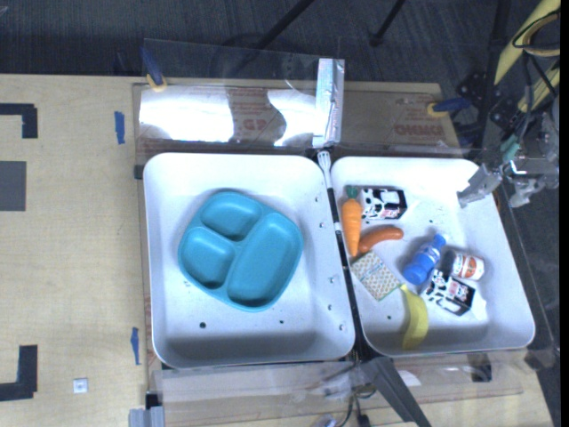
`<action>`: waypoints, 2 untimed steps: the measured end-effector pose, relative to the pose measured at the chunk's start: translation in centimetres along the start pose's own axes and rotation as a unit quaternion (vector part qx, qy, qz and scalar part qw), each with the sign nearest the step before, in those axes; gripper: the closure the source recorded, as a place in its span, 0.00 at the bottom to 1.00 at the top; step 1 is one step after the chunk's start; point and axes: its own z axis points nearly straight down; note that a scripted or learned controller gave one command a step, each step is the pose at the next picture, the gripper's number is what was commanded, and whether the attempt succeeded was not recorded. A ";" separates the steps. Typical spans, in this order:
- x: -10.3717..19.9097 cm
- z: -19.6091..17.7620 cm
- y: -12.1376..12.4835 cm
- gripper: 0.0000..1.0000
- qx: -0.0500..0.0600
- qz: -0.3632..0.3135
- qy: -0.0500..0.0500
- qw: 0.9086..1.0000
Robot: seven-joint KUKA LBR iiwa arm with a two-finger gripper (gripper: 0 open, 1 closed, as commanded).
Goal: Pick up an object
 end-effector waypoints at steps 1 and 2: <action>2.6 12.1 4.5 0.00 0.001 0.148 0.001 0.989; 2.9 19.5 2.7 0.00 -0.003 0.236 0.000 0.972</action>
